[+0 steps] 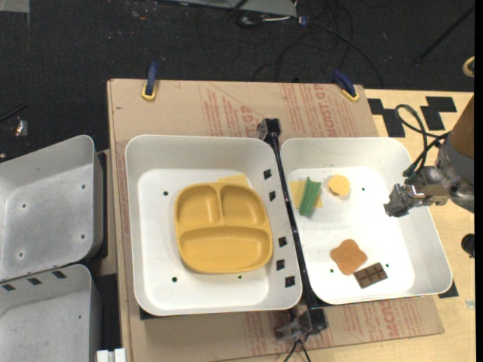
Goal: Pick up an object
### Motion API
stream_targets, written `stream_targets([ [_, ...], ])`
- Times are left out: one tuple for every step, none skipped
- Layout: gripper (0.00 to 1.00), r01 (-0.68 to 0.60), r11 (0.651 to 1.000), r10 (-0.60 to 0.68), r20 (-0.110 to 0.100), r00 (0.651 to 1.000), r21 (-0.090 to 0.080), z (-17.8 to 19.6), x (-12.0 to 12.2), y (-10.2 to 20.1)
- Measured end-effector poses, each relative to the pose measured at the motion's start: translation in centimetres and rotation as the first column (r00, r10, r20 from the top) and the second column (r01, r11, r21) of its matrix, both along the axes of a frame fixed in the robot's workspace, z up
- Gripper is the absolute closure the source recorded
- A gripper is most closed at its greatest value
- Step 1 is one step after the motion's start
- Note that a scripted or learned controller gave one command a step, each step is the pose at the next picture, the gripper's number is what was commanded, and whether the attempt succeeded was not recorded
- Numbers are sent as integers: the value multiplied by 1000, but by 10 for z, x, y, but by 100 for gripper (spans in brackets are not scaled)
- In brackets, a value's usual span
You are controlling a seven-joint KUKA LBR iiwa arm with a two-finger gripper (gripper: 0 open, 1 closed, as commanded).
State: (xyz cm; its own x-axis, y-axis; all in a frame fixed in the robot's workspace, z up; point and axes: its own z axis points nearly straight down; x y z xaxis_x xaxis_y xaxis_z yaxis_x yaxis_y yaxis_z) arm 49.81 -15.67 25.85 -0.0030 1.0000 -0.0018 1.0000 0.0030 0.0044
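The right bin [375, 221] holds several small items. A green block [308, 197] lies on a pale yellow slice [318, 200] near the bin's left wall. Just right of them is a round orange-yellow disc [339, 185]. Toward the front sit a brown cookie-shaped piece [348, 256] and a dark brown chocolate square [370, 275]. My gripper [397, 201] hangs over the bin's right side, well apart from every item, and I see nothing held in it.
The left bin [151, 202] carries a yellow divided plate [223, 227] with a pale yellow slice [235, 180] poking out behind it. A black divider [283, 194] runs between the bins. Two spare white bins [45, 202] stand at the far left.
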Motion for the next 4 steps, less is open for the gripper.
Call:
stream_targets([
  [100,-5,1000,5,-2,1000,3,6,22,54],
  [100,-4,1000,4,-5,1000,2,-6,37,97],
  [100,-6,1000,6,-2,1000,3,-7,64,153],
  [100,-5,1000,5,-1,1000,3,-1,85,204],
])
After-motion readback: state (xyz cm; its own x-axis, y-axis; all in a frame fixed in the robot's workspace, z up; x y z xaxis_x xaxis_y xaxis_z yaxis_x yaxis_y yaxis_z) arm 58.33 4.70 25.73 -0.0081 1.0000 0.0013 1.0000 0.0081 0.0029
